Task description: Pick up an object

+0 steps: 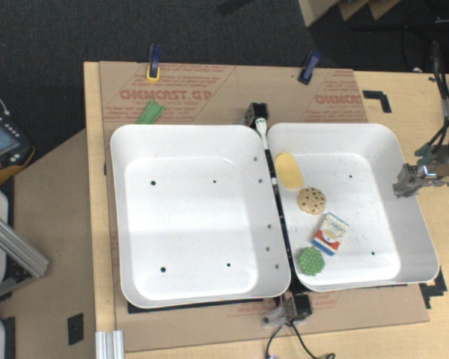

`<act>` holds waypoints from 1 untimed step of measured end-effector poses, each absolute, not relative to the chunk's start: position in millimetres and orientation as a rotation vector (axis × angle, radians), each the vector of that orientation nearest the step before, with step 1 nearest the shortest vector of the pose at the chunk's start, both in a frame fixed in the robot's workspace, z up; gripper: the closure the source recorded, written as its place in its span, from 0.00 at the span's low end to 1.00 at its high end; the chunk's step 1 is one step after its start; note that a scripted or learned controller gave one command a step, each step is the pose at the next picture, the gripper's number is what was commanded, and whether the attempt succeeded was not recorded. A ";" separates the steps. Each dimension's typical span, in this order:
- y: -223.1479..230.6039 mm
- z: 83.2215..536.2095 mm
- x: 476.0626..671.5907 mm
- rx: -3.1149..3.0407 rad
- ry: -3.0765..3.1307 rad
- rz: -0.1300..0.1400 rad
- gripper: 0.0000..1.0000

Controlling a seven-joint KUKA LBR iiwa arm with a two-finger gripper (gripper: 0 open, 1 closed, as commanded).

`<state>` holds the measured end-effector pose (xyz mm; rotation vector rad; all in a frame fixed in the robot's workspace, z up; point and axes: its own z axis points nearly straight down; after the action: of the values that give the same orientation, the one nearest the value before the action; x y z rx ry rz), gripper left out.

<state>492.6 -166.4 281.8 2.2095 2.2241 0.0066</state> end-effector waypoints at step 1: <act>-225.2 241.1 477.6 2.229 2.218 -0.004 1.00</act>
<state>477.6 -225.2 241.1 2.2293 2.2184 -0.0038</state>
